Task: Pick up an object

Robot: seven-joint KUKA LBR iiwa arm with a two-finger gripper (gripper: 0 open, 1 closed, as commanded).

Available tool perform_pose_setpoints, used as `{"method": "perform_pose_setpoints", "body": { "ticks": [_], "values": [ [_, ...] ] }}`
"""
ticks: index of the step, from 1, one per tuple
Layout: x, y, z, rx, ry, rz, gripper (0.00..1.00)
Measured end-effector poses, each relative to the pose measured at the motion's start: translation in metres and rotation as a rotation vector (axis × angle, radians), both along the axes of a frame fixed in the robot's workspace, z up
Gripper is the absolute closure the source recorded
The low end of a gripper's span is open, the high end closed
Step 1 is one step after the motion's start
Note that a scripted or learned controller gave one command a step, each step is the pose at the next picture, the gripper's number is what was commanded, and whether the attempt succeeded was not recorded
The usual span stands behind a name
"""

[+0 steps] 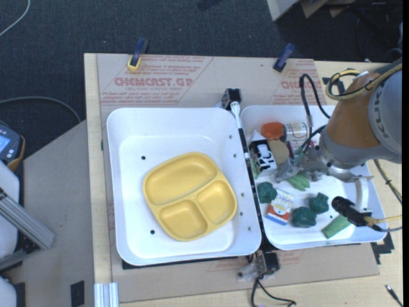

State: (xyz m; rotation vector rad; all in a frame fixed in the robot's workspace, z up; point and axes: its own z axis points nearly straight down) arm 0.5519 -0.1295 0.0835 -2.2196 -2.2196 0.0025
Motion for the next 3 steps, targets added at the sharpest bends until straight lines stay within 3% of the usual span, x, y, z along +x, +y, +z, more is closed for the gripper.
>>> {"method": "perform_pose_setpoints", "body": {
  "ticks": [1, 3],
  "values": [
    [0.001, 0.0, 0.012, -0.001, -0.004, -0.001, 1.0],
    [0.005, 0.002, 0.119, -0.003, -0.01, 0.001, 1.0]
  ]
}}
